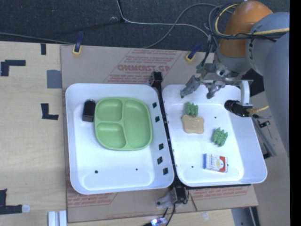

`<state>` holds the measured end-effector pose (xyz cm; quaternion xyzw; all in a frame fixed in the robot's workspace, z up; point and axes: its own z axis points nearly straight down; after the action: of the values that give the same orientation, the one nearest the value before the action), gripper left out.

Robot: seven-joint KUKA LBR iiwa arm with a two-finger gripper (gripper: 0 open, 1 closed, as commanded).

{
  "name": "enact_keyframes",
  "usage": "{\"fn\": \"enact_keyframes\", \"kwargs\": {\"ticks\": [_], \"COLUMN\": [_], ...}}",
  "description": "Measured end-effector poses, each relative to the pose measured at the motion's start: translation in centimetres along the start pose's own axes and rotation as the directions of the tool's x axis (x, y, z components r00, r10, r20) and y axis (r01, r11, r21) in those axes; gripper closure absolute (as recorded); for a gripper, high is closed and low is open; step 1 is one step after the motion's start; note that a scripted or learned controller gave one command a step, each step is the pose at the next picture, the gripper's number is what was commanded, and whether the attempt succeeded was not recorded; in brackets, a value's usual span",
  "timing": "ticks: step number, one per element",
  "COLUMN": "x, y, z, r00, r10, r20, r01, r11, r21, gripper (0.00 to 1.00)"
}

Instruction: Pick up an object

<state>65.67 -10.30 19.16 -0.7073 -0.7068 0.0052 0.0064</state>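
Carton: small blue, white and red box (pixel 215 163) sits nearest me, well below the tan toy in the right bin (pixel 244 173).
Tan toy (pixel 193 124): my landmark; flat, likely soft.
Green pieces: one (pixel 191 108) touching its top edge, one (pixel 219 136) off to its right.
Gripper (pixel 201 88): I see it spread wide, holding nothing, hovering just above the upper green piece.
Handling: I judge that piece light and knobbly; pinch across its narrow sides.
Left bin: green divided plate (pixel 123 124), black block (pixel 88 110).

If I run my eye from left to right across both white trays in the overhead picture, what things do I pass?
Black block → green divided plate → tan flat piece → small green toy.
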Motion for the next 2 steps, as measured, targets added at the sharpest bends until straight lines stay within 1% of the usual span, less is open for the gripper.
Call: {"fn": "enact_keyframes", "kwargs": {"ticks": [1, 2], "x": [0.0, -0.5], "y": [0.3, 0.7], "z": [-0.9, 3.7], "r00": [1.000, 1.000], "r10": [-0.003, -0.002], "r20": [0.002, 0.003], "r01": [0.003, 0.002], "r11": [1.000, 1.000], "r21": [-0.015, -0.011], "gripper": [0.00, 0.00]}}
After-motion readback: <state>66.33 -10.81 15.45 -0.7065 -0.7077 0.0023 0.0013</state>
